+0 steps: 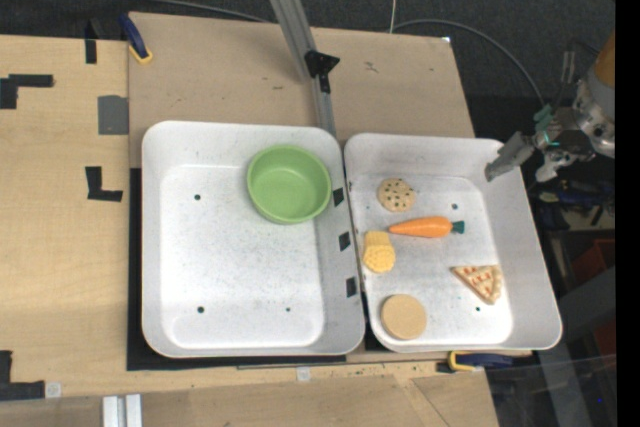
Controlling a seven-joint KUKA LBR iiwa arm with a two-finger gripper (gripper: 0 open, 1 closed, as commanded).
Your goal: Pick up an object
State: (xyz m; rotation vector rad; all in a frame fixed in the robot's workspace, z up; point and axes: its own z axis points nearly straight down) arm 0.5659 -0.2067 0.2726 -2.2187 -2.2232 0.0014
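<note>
Bench with two white bins; the right bin [520, 215] holds the food toys. Gripper [540, 147] hangs over its far right corner, can't tell its state. Carrot [425, 228] lies down-left of it, mid-bin, long axis running left-right across the bin.

The arm reaches in from the right — its tool [515, 155] hangs low, tilted leftward.
</note>
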